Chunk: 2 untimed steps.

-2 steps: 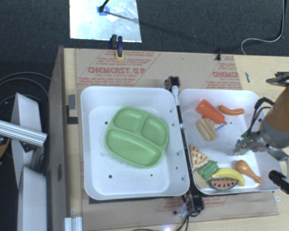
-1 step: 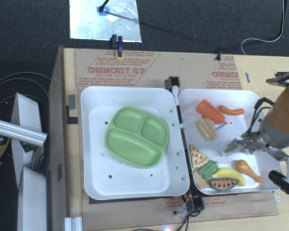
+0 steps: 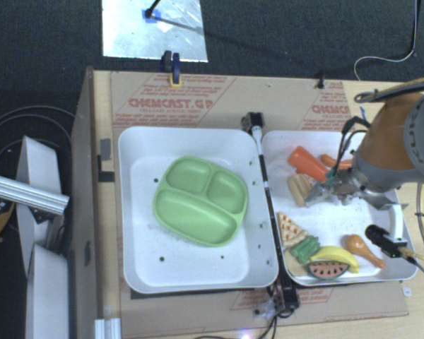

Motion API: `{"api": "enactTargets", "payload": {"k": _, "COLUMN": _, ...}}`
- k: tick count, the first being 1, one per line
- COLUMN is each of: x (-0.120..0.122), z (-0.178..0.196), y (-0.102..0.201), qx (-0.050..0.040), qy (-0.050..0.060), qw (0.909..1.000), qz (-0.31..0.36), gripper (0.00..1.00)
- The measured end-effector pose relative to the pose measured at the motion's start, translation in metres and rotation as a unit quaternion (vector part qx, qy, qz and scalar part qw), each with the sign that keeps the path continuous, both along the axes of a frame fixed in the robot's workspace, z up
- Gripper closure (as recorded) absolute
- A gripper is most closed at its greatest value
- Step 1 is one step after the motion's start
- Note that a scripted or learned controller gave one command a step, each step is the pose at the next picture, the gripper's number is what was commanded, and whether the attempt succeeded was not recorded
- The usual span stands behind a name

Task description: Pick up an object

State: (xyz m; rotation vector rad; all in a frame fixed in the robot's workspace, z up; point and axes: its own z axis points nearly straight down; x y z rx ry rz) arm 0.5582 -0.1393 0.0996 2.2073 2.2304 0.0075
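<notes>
The right bin holds several toy foods. An orange carrot lies at its back left, with a beige ridged piece just in front of it. Along the front lie a pizza slice, a green piece, a yellow banana, a watermelon slice and a brown drumstick. My gripper is low in this bin, its tip right beside the beige piece, on that piece's right. I see nothing clearly held.
The left bin holds a green divided plate. A black divider rail runs between the bins. The arm's orange band and grey wrist hang over the right bin's back right part.
</notes>
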Motion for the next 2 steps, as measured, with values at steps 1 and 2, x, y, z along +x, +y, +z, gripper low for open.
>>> {"api": "enactTargets", "payload": {"k": 1, "x": 0.077, "z": -0.011, "y": 0.008, "qx": -0.0004, "qy": 0.001, "qw": 1.0, "qz": -0.001, "gripper": 0.0}}
{"api": "enactTargets", "payload": {"k": 2, "x": 0.076, "z": 0.001, "y": 0.008, "qx": 0.0007, "qy": 0.001, "qw": 1.0, "qz": -0.001, "gripper": 1.0}}
